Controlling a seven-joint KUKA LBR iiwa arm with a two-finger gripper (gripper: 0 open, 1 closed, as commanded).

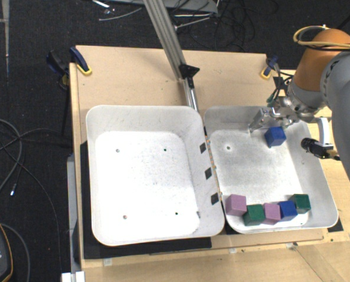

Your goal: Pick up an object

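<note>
My gripper [267, 127] hangs over the far part of the right bin [316, 175], below the grey arm with its orange band. A blue cube [275, 137] sits right at the gripper's tip, slightly tilted. I cannot tell whether the cube is gripped or only lies under the gripper. Along the right bin's near edge runs a row of cubes: a purple one [236, 204], a green one [254, 214], a second purple one [272, 211], a blue one [287, 208] and a dark green one [301, 202].
The left bin [98, 122] stands beside the right one, their rims meeting in the middle. A metal pole [169, 37] slants down to the far side of that joint. Clamps [79, 62] sit at the bench's far corners.
</note>
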